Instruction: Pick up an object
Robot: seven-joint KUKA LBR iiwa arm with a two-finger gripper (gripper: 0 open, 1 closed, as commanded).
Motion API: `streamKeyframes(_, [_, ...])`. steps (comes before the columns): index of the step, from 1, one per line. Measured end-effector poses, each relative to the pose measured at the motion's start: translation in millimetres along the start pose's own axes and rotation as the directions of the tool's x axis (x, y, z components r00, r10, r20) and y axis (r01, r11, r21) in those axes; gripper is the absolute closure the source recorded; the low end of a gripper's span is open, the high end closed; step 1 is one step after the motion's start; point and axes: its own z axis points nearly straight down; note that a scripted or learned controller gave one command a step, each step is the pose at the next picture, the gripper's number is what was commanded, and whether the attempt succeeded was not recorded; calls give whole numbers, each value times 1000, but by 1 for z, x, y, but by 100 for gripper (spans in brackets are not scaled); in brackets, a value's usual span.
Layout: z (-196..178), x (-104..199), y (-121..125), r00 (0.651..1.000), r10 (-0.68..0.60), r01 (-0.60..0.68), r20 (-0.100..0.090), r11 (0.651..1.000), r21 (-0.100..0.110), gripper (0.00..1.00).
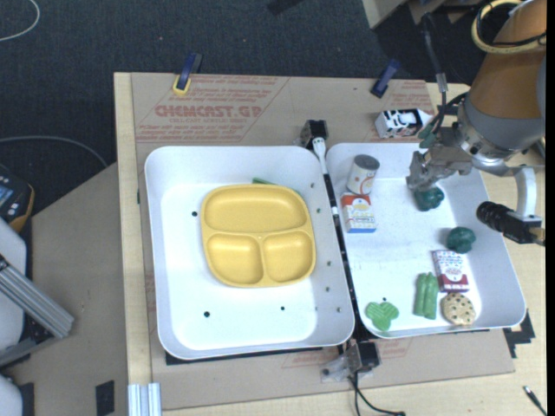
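Over the right bin, the gripper hangs low with a dark green lump directly beneath its tips; whether it is spread or closed cannot be told from this slant, nor whether the lump is actually caught. By my reading the step in hand is the grasp itself, at the lump near the bin's upper middle. The next move calls for a firm close on the lump and a straight lift, watching that it comes up rather than slipping back.

Two white bins sit side by side on the tabletop. The left bin carries one yellow divided tray, with a sliver of something green at the tray's far edge. The right bin holds, besides the lump, one small can, one small carton just below it, one round green ball, one red packet, one cookie, one green stalk-like piece and one leafy green piece. Outside the bins, one black-and-white toy rests on the tabletop.
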Motion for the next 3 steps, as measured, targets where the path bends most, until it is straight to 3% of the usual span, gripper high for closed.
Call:
streamKeyframes(1, [20,43,26,1000,0,0,0,1000,2,100])
streamKeyframes(2, [18,49,42,1000,4,-4,0,1000,1,100])
streamKeyframes(3, [21,61,42,1000,4,-4,0,1000,6,100])
